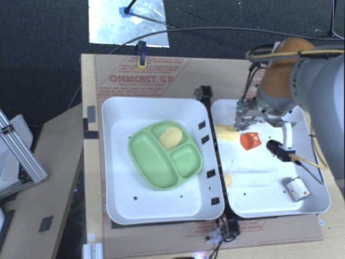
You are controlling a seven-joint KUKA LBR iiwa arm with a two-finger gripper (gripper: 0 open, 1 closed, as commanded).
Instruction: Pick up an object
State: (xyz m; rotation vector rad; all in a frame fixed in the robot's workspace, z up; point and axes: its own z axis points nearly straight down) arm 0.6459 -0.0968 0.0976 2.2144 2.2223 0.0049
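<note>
The pincer [243, 121], state I cannot tell, hovers by the orange piece [250, 141]; it looks light, best gripped across its edges.

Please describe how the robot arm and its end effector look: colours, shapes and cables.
The arm is thick, rounded and grey, with an orange band above the wrist. Thin dark and yellowish cables loop beside the band. The end effector is small, grey and metallic.

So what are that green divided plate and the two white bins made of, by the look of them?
The green divided plate looks like moulded plastic: one even colour, soft rounded compartment walls, a dull sheen. The two shallow white bins also seem plastic, smooth and matte with rounded corners, though painted metal can't be ruled out.
</note>
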